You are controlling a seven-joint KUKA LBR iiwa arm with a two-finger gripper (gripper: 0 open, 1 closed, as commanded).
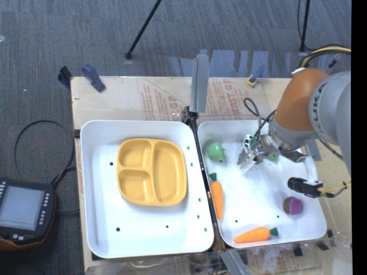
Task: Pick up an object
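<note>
Grey carpet floor (86,27) surrounds the plywood bench (149,99). Tripod legs (146,22) stand beyond the gripper (248,159); handheld pendant (23,211) far to its left.

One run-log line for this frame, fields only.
arm: over right bin | claw: low, upper middle | nearest: green toy to its left, apart | left bin: yellow tray

Grey arm (335,105), orange band above wrist, black cables looping off it, yellow cable over shoulder, small metal gripper (248,158).
</note>
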